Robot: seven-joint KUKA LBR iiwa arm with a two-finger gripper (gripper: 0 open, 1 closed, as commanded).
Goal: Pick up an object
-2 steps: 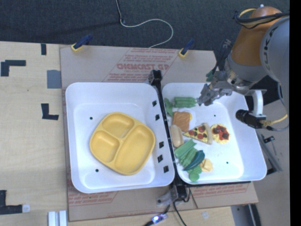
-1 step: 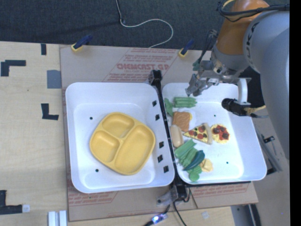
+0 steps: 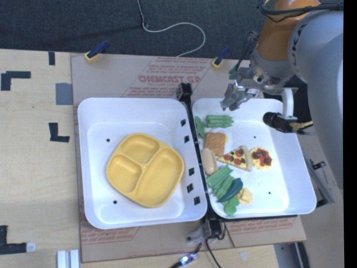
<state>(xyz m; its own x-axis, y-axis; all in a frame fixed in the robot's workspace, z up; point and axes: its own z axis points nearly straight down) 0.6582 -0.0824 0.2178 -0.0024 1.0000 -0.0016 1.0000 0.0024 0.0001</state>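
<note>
My gripper (image 3: 230, 103) hangs over the back left of the right bin (image 3: 290, 166), just above and right of a green bean pod (image 3: 220, 120). Nothing shows between its fingers. Toy food lies along the bin's left side: a bread slice (image 3: 216, 143), a hot dog bun (image 3: 209, 162), a pizza slice (image 3: 236, 157), a small round pizza (image 3: 261, 157), green leafy pieces (image 3: 224, 184) and a small yellow piece (image 3: 245, 195).
The left bin (image 3: 95, 121) holds a yellow divided plate (image 3: 145, 169). A black divider clip (image 3: 184, 91) sits between the bins at the back. The arm's grey body (image 3: 318, 43) looms over the right bin's far right corner. A white cable (image 3: 167, 27) lies behind.
</note>
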